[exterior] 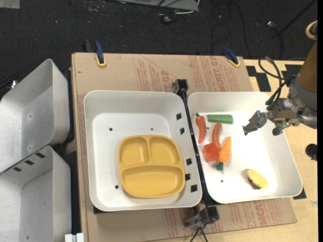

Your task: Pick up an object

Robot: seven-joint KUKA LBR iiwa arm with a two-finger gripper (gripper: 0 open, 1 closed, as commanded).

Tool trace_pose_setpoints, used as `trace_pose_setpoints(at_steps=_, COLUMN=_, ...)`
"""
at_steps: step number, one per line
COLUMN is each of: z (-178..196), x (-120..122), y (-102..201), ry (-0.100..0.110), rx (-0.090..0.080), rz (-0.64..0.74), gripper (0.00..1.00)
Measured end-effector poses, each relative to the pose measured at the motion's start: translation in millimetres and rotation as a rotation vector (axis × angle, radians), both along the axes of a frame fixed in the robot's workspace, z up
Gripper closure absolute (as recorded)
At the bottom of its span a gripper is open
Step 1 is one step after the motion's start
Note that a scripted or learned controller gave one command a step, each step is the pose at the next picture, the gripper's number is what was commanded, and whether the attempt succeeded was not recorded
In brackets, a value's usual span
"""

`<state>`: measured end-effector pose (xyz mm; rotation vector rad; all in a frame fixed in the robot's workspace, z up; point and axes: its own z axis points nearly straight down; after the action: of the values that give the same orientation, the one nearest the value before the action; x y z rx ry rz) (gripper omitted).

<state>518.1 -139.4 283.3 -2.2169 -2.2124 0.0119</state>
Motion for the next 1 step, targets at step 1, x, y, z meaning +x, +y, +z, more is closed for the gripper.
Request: trace_pose_setpoints(at_steps=1, z=6.2, x=1.9, y=0.5, ry=-0.012, rx=-0.002, rz=0.003, gripper=0.0)
